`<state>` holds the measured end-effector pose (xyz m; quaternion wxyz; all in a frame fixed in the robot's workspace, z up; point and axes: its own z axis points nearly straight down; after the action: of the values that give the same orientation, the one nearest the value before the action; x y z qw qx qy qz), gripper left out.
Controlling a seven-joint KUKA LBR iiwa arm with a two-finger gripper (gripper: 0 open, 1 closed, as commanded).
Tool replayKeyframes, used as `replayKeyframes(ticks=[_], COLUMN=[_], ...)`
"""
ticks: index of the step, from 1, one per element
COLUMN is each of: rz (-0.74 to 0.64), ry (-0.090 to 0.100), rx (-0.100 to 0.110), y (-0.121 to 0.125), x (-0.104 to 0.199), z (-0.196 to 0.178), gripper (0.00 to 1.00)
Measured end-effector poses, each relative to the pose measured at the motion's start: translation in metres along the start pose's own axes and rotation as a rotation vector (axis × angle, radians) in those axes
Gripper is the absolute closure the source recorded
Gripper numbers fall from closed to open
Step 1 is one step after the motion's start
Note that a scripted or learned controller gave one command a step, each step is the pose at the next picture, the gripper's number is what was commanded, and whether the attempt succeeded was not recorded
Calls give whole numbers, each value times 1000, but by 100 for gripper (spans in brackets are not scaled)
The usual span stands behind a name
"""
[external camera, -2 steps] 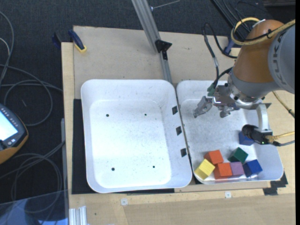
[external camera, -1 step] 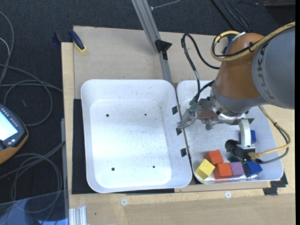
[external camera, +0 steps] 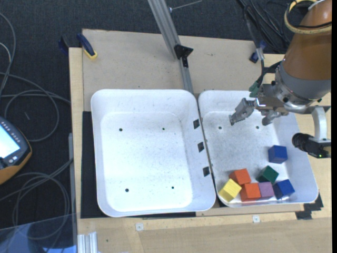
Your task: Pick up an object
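At the near edge of the right bin [external camera: 303,159] sits a cluster of blocks: from left to right, a yellow block [external camera: 229,190], two orange blocks [external camera: 241,176] [external camera: 250,192], a purple block [external camera: 266,190], a green block [external camera: 269,174] and a blue block [external camera: 284,187]. Another blue block [external camera: 277,154] lies apart, slightly farther back. The left bin [external camera: 142,104] sits beside it on the table [external camera: 131,51]. The jaws [external camera: 254,111] hang open above the right bin's far half, gripping nothing.
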<state>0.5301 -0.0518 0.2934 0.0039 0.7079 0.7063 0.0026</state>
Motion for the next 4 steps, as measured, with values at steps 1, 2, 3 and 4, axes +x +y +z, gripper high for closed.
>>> replayKeyframes(ticks=[1,2,3,4], rz=[3,-12,-8,4], ry=[3,6,3,-1], rx=[19,6,5,11], y=[-19,26,31,60], x=[-59,45,92,22], z=[105,94,55,96], gripper=[0,0,0,0])
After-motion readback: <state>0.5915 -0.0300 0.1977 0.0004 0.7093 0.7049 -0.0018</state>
